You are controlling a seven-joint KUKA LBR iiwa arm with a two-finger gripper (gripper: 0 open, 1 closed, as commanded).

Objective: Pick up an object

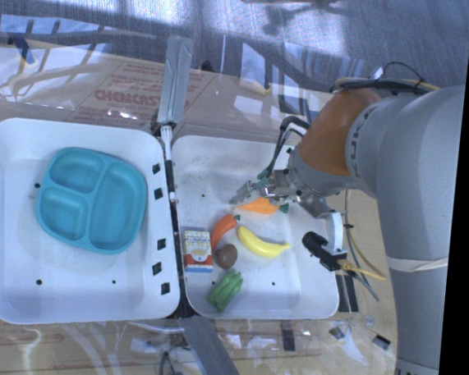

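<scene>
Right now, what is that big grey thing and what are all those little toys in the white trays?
The big grey thing is a robot arm with an orange band. It reaches in from the right, and a camera above the bench looks down on it. At its end is a gripper, its two-fingered hand, low over the right bin. In that bin lie toy foods: an orange piece right under the gripper, a banana, a carrot, a brown round thing, a green vegetable and a small box. The left bin holds a blue plate with sections. I cannot tell if the gripper has grabbed anything.
</scene>
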